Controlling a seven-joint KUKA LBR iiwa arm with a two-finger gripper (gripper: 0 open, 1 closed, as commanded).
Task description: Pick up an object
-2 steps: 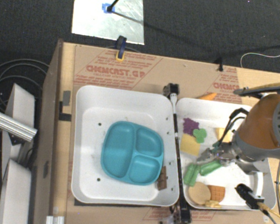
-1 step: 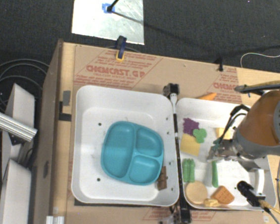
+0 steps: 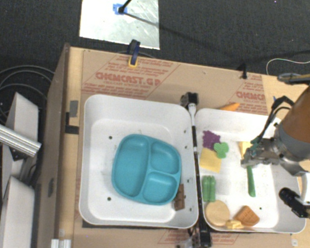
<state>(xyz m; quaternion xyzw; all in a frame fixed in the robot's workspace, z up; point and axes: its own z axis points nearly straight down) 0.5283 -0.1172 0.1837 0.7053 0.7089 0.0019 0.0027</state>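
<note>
Camera view: gripper [image 3: 252, 160] over right bin [image 3: 277, 221], jaw state indeterminate; green stick [image 3: 252, 181] just below jaws; recommend centring before closing.

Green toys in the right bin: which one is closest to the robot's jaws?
The thin green stick, lying just below the gripper. The small green lump near the purple toy and the chunky green piece by the divider lie further left.
</note>
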